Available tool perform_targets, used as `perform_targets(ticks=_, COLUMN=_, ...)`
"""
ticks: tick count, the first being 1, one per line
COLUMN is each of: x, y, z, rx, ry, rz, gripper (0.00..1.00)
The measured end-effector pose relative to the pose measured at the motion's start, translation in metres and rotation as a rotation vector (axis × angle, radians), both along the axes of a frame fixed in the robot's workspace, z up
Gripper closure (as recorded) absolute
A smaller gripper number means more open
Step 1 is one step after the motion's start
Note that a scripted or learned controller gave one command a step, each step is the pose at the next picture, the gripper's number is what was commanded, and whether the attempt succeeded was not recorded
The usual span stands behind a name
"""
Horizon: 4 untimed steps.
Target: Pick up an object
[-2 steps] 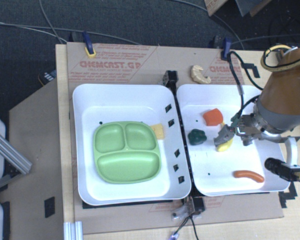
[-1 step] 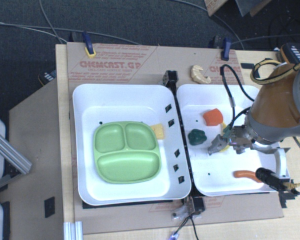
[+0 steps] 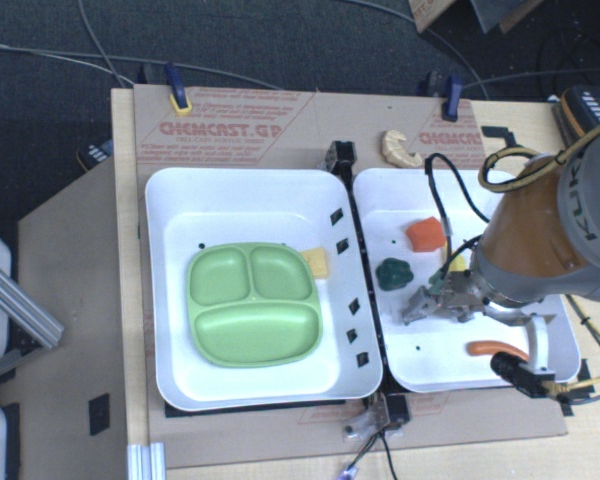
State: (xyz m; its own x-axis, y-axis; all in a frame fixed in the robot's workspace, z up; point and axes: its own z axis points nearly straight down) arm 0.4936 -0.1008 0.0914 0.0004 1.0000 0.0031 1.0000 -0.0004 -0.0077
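Left bin (image 3: 170,268): holds green tray (image 3: 254,304), small yellow piece (image 3: 316,262) touching tray's upper right corner.
Right bin (image 3: 400,368): orange block (image 3: 426,234), green lump (image 3: 394,273), orange stick (image 3: 496,349) near front edge.
Arm (image 3: 540,233): reaches in from right, over right bin.
Gripper (image 3: 416,308): low in right bin, just below green lump; nothing visibly held, finger state unreadable.

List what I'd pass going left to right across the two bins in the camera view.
Light green divided plastic plate → small pale yellow block → dark green lumpy object → orange block → orange-red elongated object.
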Motion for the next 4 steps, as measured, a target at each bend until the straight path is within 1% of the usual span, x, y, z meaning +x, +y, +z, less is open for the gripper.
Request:
perform_targets(ticks=1, x=0.002, y=0.0, z=0.014, rx=-0.001, ry=-0.007, rz=-0.001, gripper=1.0)
perform_targets(ticks=2, x=0.01, y=-0.006, z=0.062, rx=-0.004, ry=-0.013, rz=0.001, gripper=1.0)
perform_targets(ticks=3, x=0.013, y=-0.011, z=0.106, rx=-0.004, ry=-0.013, rz=0.001, gripper=1.0)
perform_targets(ticks=4, x=0.014, y=-0.011, z=0.139, rx=-0.004, ry=-0.012, rz=0.001, gripper=1.0)
